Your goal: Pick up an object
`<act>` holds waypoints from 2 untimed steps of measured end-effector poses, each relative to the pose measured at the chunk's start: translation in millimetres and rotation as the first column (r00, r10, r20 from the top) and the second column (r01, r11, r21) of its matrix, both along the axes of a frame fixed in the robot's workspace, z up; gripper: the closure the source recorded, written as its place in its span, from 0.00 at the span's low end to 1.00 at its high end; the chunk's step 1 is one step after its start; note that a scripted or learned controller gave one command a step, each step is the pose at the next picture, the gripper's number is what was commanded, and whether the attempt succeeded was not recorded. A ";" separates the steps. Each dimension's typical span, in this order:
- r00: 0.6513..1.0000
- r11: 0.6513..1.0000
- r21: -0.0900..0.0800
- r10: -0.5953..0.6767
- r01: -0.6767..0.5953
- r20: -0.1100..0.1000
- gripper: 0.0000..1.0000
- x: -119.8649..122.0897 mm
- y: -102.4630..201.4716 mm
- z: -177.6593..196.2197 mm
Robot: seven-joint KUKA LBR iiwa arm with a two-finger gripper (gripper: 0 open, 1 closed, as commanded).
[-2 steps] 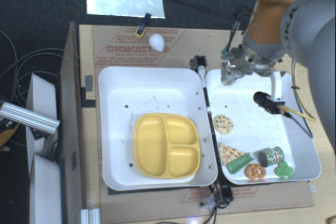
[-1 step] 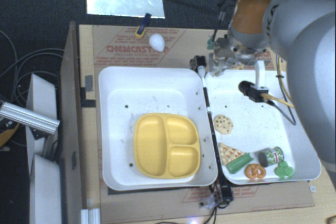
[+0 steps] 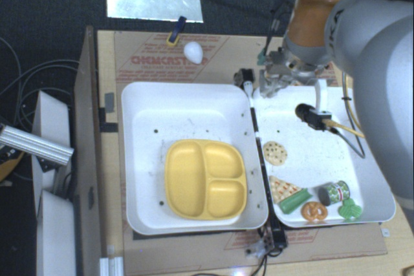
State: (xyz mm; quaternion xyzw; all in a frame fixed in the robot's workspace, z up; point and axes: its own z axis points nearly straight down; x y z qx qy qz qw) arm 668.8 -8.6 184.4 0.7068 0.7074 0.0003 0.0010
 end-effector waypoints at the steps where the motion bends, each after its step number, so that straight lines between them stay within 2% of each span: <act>1: 1.000 1.000 0.000 -0.001 0.001 0.000 1.00 0.1 -4.4 0.4; 2: 1.000 1.000 0.000 0.003 -0.003 0.000 1.00 0.1 2.9 0.4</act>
